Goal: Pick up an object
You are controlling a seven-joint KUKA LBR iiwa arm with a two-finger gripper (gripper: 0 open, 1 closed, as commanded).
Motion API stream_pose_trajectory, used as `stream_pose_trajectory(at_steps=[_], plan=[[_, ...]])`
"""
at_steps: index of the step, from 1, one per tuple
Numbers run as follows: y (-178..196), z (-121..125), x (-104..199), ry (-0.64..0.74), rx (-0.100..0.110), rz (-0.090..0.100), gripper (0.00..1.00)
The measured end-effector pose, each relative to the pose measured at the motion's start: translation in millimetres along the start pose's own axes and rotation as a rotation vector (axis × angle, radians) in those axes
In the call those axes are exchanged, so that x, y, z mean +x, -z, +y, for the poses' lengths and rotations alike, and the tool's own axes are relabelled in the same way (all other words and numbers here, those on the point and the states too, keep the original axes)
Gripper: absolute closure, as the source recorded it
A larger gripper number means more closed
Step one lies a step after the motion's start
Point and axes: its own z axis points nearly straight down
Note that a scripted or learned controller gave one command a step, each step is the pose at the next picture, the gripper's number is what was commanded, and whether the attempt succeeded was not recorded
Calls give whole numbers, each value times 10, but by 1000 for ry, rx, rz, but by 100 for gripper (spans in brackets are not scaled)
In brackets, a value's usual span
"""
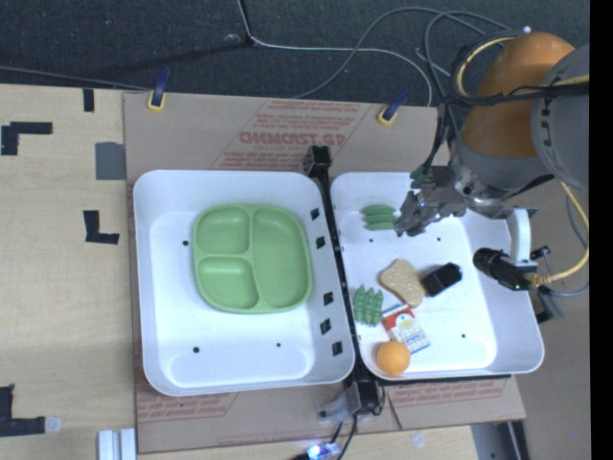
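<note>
Lowering the end effector [414, 220], finger state unclear, squarely onto the green object [379, 218] near the right bin's [517, 353] far-left corner.

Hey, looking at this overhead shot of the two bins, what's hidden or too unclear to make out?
- Gripper: its fingers blur into dark metal.
- Green item beside it: too small to identify; gripper covers its right end.
- Small carton: print too small to read.
- Arm: cut off by the right edge.
</note>
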Motion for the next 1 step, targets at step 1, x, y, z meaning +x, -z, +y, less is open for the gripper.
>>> stream_pose_trajectory(at_steps=[1], plan=[[-134, 123, 519, 1, 1, 0, 100]])
